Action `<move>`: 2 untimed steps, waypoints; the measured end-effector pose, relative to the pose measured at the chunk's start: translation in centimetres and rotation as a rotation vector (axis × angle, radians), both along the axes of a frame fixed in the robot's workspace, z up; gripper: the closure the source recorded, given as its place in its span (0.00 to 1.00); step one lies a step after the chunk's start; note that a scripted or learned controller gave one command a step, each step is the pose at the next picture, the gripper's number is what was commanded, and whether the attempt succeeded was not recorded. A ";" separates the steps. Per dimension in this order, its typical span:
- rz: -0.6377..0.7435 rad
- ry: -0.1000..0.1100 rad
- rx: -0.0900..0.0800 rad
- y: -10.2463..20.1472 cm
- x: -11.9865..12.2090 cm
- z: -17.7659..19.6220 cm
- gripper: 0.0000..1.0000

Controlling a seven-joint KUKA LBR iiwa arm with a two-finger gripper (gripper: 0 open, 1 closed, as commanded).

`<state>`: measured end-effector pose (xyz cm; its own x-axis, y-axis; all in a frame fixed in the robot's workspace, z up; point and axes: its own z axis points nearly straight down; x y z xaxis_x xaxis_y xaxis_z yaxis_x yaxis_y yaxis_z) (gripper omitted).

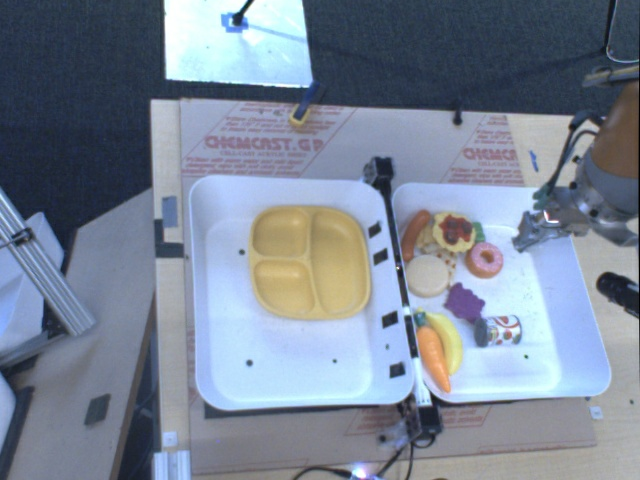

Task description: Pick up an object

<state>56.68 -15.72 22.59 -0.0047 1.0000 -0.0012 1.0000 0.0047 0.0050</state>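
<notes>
Sheet under the bins (262, 143): red print "CHEMCAST GP", repeated in rows, upside down from here.
Same sheet, right part (492, 153): the same red print, too small to read surely.
Can (498, 330): label unreadable.

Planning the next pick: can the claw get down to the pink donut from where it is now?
Probably yes. The claw hovers over the right bin just right of the pink donut, with bare bin floor between them. The pizza toy crowds its left side.
</notes>
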 end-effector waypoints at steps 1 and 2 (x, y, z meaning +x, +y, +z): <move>0.006 0.001 0.002 5.4 1.1 1.0 1.00; 0.006 0.002 0.003 10.7 2.3 1.4 1.00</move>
